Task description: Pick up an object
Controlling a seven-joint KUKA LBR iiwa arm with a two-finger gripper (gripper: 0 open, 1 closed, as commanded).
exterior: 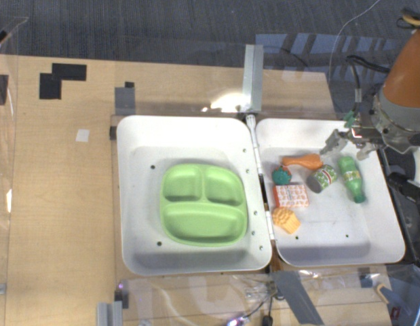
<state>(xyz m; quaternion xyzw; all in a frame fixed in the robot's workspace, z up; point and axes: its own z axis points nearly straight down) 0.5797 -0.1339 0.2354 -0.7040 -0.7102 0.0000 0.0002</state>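
Observation:
The right bin (372, 240) holds several small things: an orange drumstick (303, 161), a teal round piece (282, 176), a green can (323, 178) on its side, a green bottle (352, 177) lying flat, a red-and-white box (291, 195) and a yellow waffle-like piece (285, 219). My gripper (348, 145) hangs over the bin's far right part, just above the bottle's upper end and right of the drumstick. Its fingers (333, 141) are spread open with nothing between them.
The left bin (138, 250) carries a light green divided plate (203, 204). A metal post (253, 80) stands behind the seam between the two bins. Cables run at the upper right near the arm (406, 80).

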